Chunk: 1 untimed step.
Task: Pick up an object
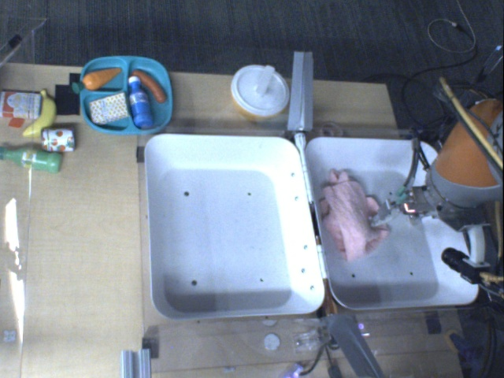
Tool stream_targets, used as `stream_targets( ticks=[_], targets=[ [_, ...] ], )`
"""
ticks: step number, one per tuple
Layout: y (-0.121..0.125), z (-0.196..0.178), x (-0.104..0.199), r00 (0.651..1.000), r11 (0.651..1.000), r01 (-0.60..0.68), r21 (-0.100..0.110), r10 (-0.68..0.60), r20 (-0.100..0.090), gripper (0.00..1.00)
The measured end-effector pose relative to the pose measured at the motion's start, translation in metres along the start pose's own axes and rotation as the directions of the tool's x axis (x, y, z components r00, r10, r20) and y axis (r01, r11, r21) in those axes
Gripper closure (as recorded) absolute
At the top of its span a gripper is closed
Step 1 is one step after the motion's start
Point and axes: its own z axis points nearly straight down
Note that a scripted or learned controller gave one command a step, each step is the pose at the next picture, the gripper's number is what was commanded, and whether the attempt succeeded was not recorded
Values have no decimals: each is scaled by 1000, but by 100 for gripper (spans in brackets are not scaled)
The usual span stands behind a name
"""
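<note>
A crumpled pink cloth-like object (346, 215) lies in the right white bin (394, 296), in its left half. My gripper (383, 214) is down inside that bin, right against the pink object's right edge. The grey arm with its orange band (466, 160) reaches in from the right above the bin's right wall. Nothing is visibly lifted off the bin floor.
The left white bin (228, 235) sits beside the right one. Behind the bins are a blue divided tray (118, 60) with toy food, a white lidded cup (260, 90) and a metal post (299, 93). A banana (43, 113), a can (57, 139) and a green bottle (31, 159) lie far left.
</note>
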Motion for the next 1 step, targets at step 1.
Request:
stream_targets(
  ticks=[1],
  targets=[
    [12, 3, 72, 999, 999, 41, -7, -41, 1, 0]
  ],
)
